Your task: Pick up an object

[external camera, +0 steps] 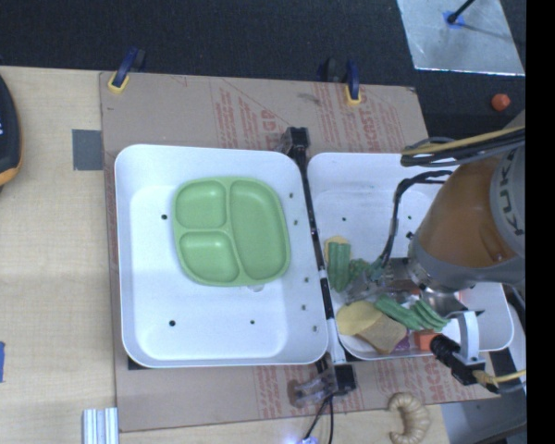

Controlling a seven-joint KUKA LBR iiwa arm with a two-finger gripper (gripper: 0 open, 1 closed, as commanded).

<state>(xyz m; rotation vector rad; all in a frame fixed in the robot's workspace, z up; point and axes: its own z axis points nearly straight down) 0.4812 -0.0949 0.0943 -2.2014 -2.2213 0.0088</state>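
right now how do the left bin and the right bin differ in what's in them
The left bin holds one green divided plate, lying flat with bare floor around it. The right bin holds a jumbled pile of small objects crowded at its near end, with the arm over it. Both are shallow, white, and side by side.

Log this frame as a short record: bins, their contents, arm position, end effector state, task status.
left bin: holds a green divided plate
right bin: pile of small items at its near end, green and tan pieces among them
arm: reaching in from the right, over the right bin
end effector: down near the pile; finger state cannot be told
task status: no object seen lifted
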